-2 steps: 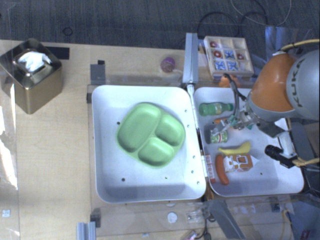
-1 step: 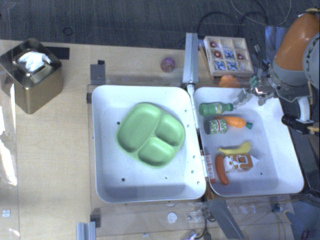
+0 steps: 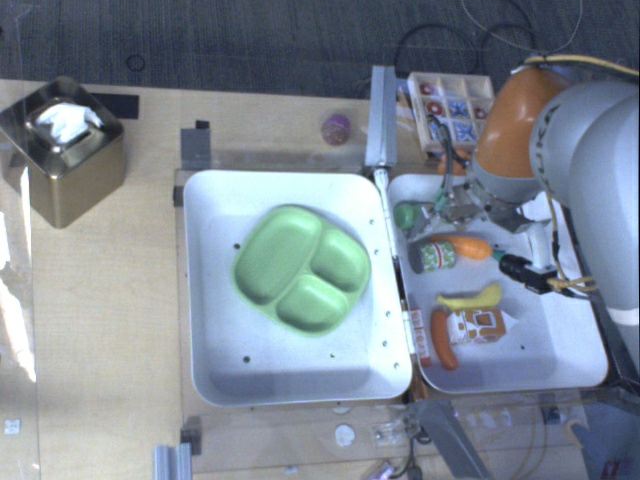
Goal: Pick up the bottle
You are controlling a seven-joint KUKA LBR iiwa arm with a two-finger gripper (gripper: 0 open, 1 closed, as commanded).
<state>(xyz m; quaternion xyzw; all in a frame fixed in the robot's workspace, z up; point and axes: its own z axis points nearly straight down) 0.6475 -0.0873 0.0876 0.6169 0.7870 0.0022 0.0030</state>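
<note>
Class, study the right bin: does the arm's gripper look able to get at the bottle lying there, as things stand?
Probably yes. The bottle lies on its side with its top uncovered, just below the gripper. The banana lies apart, nearer the camera.

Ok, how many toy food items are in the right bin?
4 visible: bottle at its left, carrot beside it, banana mid-bin, sausage at front. The arm may hide others.

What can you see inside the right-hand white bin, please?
The right bin holds a bottle lying on its side, a banana, a small carton, a sausage and a green object. The arm covers the bin's far corner, so anything beneath stays hidden.
</note>
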